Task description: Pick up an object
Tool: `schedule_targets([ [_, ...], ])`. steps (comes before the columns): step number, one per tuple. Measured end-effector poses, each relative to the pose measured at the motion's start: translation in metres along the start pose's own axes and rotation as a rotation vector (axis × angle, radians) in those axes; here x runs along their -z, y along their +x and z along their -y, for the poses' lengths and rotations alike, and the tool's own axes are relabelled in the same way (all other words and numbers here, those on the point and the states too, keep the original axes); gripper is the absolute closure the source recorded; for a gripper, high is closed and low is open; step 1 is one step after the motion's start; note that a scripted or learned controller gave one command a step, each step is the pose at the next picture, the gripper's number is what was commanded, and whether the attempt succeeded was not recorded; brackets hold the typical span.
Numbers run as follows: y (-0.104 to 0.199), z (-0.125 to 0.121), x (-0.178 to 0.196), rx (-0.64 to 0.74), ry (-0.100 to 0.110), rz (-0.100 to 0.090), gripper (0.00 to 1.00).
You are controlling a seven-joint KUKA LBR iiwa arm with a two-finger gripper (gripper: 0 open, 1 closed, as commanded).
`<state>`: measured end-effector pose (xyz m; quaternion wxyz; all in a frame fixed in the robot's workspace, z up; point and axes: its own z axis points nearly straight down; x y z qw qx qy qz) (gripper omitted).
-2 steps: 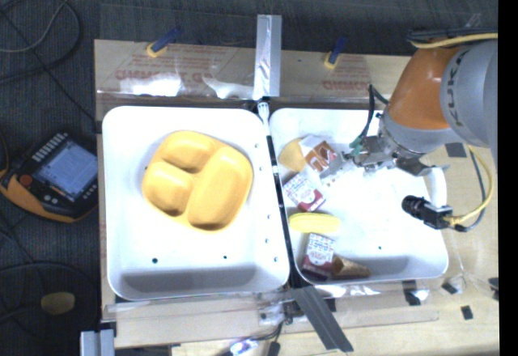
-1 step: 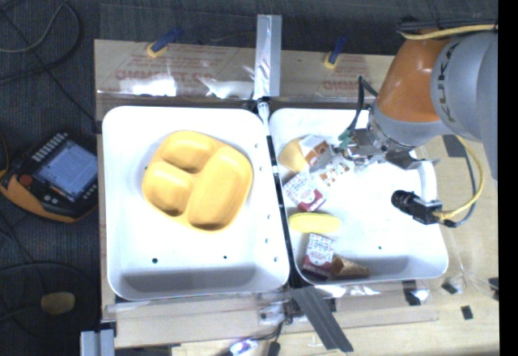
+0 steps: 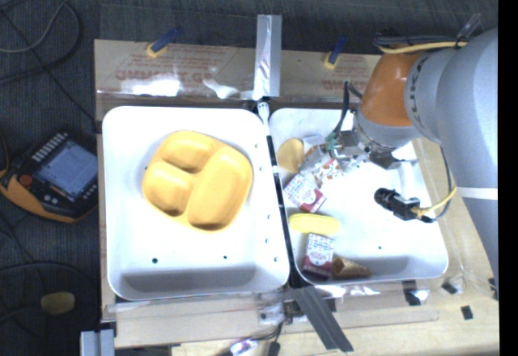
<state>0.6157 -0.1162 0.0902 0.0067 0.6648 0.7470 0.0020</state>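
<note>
On the far left, off the desk, lies an orange and grey hand controller [image 3: 57, 176]. Next comes the left bin [image 3: 113, 265]. A big yellow lumpy thing [image 3: 198, 180] sits in the middle of it, well apart from the arm.

The right bin [image 3: 433, 261] holds the small things. A round yellow piece [image 3: 290, 154] rests near its top left corner, by the wall between the bins. Just below it lies a white and red packet [image 3: 306, 188]. Its long side slants up and to the right, toward the arm's tip. Lower down lies a short yellow bar [image 3: 314, 223], flat and pointing side to side. Below that are a dark red packet [image 3: 320, 249] and a brown bit [image 3: 350, 269], near the bottom wall.

The arm [image 3: 388, 99] reaches in from the right, and its tip hangs over the top of the right bin. The jaws are low there, in a jumble of dark parts, and I cannot tell if they are apart or together. I see nothing held in them.

The white and red packet looks like the closest thing to grab. It lies just left of the jaws and a little lower. The round yellow piece is also near, straight to their left. So the next move likely needs a small shift left.
</note>
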Motion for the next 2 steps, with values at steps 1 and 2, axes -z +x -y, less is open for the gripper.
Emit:
schedule_targets([
  [1,0.001,-0.001,0.01,0.001,0.001,-0.004,1.0],
  [2,0.059,0.031,0.093,0.112,0.013,-0.01,1.0],
])
